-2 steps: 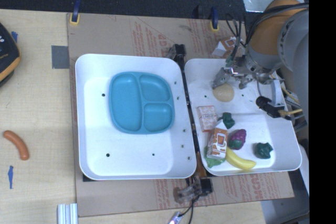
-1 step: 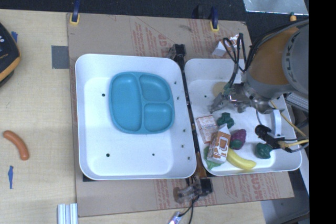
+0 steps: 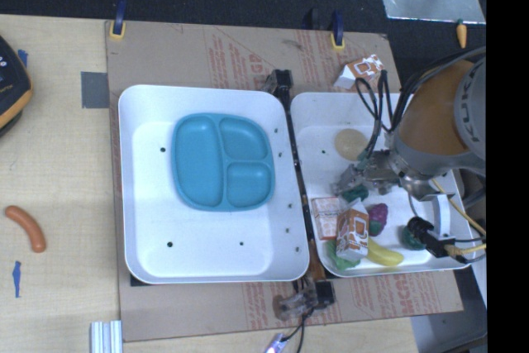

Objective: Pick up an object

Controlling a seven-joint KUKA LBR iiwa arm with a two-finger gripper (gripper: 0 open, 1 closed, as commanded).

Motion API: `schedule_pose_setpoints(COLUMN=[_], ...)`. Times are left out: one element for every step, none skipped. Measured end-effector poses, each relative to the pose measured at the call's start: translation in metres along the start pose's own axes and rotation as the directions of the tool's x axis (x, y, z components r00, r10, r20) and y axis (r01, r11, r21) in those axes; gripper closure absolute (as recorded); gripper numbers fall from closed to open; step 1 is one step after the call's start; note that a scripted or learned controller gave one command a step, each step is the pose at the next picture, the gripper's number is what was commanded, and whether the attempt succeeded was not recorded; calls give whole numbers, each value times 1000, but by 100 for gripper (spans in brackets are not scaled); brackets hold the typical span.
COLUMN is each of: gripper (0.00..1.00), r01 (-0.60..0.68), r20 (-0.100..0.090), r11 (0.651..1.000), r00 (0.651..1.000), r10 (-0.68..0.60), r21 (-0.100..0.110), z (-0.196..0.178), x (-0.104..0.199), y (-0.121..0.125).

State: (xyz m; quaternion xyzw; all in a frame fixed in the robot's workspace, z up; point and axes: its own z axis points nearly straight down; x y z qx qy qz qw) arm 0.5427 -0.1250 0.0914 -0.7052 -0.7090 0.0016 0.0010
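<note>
White bins sit side by side on the table [image 3: 50, 169], over a cardboard sheet [image 3: 207, 54]. L bin [image 3: 145, 202] holds a blue divided plate [image 3: 223, 161], approx centre. R bin [image 3: 314, 116] has the clutter, i.e. the things to pick from. A dark green piece [image 3: 355, 193] lies mid-pile. From it: tan disc [image 3: 350, 143] at 12 o'clock, purple lump [image 3: 377, 216] at 4 o'clock, red-and-white carton [image 3: 326, 217] at 8 o'clock, and a tilted brown-and-white carton [image 3: 354, 234] at 6 o'clock w/ a yellow banana [image 3: 383, 255] just beside it at 4 o'clock. Pincer [image 3: 362, 180] is low over the pile's middle, right by the dark green piece; can't tell if it's open or closed, nor if it has hold of anything. Outside the bins: another carton [image 3: 362, 70] at 12 o'clock of R bin, sausage [image 3: 26, 228] at 9 o'clock of L bin, well apart.
</note>
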Motion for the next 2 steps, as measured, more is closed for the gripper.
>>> schedule_pose_setpoints(gripper=[100,100], r01=[4,0], r20=[2,-2], r11=[1000,1000], r00=[1000,1000], r10=[-4,0], r21=[2,-2], z=[-10,-101], x=[-1,72], y=[0,14])
